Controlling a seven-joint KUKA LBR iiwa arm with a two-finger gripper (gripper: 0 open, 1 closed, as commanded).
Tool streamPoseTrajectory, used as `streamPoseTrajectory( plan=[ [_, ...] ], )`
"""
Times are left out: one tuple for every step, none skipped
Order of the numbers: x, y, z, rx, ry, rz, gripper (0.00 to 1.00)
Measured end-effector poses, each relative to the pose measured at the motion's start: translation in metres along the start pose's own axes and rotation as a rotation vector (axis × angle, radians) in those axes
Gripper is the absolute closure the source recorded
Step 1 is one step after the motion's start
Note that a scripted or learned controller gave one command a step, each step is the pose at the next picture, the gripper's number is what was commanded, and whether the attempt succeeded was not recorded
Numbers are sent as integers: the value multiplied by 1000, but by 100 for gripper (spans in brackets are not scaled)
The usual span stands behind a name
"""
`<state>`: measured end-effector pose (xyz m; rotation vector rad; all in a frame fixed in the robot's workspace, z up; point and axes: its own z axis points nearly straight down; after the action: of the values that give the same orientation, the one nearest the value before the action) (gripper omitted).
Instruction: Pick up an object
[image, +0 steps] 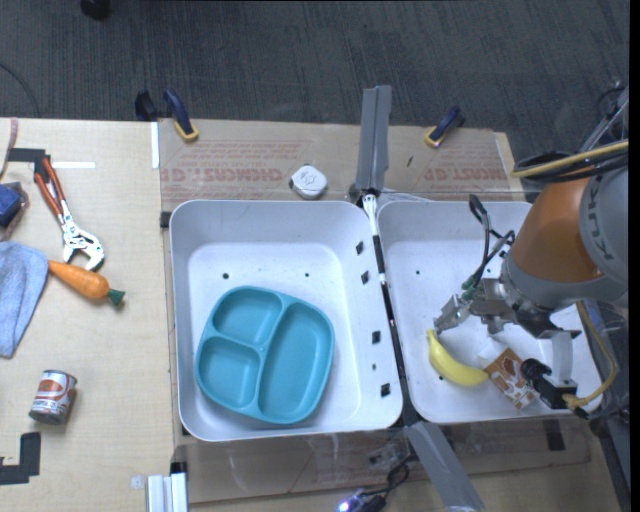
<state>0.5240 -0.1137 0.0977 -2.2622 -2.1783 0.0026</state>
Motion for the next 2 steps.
streamPoseTrajectory(
  plan=[
    [-48,-45,7,0,0,-75,0],
    [-49,-44,-2,-2,0,-73,100]
  ],
)
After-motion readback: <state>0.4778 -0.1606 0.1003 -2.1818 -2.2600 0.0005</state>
